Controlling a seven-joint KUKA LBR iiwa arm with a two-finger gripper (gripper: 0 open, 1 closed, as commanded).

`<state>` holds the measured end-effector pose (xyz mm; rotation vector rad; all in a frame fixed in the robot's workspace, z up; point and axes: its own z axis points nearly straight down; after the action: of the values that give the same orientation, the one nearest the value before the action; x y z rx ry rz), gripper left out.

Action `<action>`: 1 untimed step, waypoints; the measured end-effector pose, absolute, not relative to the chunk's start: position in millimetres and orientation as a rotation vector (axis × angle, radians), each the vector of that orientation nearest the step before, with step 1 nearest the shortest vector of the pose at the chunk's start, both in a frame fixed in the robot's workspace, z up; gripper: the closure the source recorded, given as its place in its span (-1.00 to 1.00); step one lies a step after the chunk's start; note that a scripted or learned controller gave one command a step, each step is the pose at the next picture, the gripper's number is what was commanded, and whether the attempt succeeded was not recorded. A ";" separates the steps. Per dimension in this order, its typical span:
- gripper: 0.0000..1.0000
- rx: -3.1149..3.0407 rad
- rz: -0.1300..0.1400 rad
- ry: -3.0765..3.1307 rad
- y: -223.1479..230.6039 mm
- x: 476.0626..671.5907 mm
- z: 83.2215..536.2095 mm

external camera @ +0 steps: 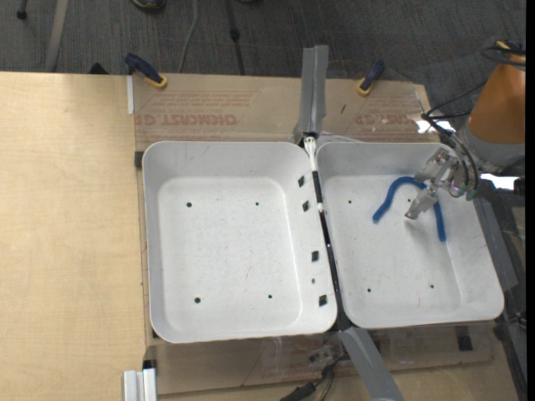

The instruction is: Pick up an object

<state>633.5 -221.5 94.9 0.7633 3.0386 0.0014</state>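
Gripper (420, 205): over right bin, fingers angled down, closed around middle of blue hose.
Hose (389, 199): bent, blue, ends hanging either side of fingers, above right bin (368, 303) floor.
Left bin (159, 249): alongside, touching right bin.

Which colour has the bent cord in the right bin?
Blue; the cord shows in the camera view.

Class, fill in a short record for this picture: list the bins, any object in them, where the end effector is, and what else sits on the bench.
left bin: white, shallow, bare floor showing
right bin: white, holds one object
object: blue bent strip, lying in the right bin's upper half
end effector: over the right bin, at the strip's middle
grasp: cannot tell from this view
bench extras: two clamps at the far edge of the cardboard
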 end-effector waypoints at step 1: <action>-1.00 1.107 0.000 2.940 -128.0 559.0 91.7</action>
<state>559.0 -128.0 91.7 1.1067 2.9404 0.0005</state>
